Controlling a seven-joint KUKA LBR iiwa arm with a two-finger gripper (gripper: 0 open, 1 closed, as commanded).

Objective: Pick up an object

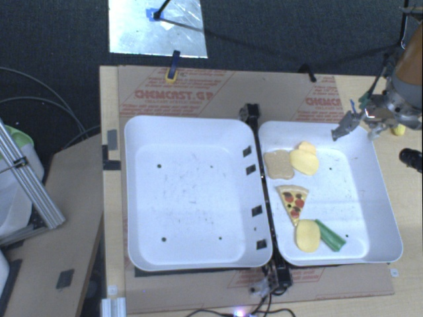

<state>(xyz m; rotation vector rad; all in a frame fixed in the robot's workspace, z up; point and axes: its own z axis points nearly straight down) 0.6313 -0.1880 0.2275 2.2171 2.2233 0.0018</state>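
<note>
The right bin (370,177) holds several toy foods. A tan bread slice (279,164) lies by its left wall, with a yellow piece (305,158) touching its right side. Below them lie a pizza slice (293,202), a second yellow piece (307,236) and a green pod (330,235). My gripper (358,129) hangs over the bin's far right corner, up and to the right of the upper yellow piece. It is open, with nothing between its fingers.
The left bin (192,190) sits beside the right one, with a black hinge strip (259,190) between them. Both rest on a cardboard sheet (218,91). A metal frame (30,183) stands at the left, and cables run past the bench's far edge.
</note>
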